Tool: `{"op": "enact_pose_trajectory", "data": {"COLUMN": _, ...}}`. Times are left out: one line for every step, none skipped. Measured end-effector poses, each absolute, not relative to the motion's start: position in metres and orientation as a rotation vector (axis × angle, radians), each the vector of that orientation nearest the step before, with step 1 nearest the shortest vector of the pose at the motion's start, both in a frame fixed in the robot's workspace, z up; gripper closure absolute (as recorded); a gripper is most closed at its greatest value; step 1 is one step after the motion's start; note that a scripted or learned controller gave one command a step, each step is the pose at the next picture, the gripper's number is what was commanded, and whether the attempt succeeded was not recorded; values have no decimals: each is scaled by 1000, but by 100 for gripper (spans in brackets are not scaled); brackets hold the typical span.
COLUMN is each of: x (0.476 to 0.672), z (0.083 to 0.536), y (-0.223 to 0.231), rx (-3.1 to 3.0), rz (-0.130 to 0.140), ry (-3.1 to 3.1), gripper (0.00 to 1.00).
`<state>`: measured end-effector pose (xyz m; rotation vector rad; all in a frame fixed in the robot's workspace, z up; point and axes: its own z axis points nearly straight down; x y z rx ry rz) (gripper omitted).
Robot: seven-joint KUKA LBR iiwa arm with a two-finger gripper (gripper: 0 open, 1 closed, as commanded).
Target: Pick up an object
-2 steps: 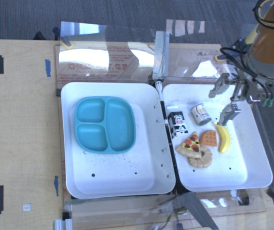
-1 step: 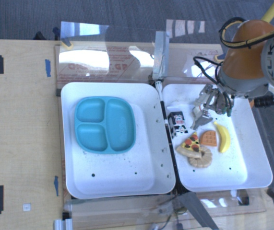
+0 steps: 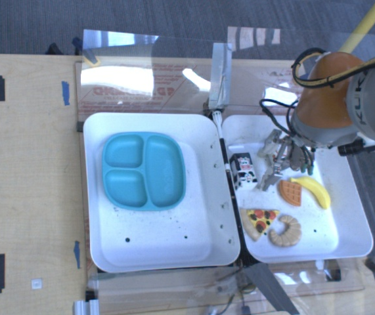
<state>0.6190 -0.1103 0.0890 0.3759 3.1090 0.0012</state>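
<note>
Lying nearest the camera in the right bin (image 3: 354,241) are a croissant (image 3: 286,231) and, touching its left side, a pizza slice (image 3: 259,220) with dark and red toppings. Just beyond them sits a small orange waffle piece (image 3: 291,193), with a banana (image 3: 313,190) curving along its right edge — the two touch or nearly touch. Left of these, close to the wall between the bins, rests a small black-and-white carton (image 3: 242,168). The gripper (image 3: 280,163) hangs low over the middle of this bin, just above and left of the waffle piece and well right of the carton; its metal fingers (image 3: 270,174) point down toward the bin floor and stand somewhat parted, with nothing visible between them. Above it rises the grey arm (image 3: 371,104) with its orange band (image 3: 325,90), reaching in from the right. In the left bin (image 3: 108,241) a blue divided plate (image 3: 144,170) lies flat — three compartments, all facing up.
</note>
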Motion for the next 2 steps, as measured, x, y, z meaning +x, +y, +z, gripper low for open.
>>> {"op": "enact_pose_trajectory", "data": {"x": 623, "z": 104, "y": -109, "rx": 371, "rz": -1, "ry": 3097, "gripper": 100}}
{"op": "enact_pose_trajectory", "data": {"x": 637, "z": 189, "y": -48, "rx": 762, "rz": 6, "ry": 3034, "gripper": 100}}
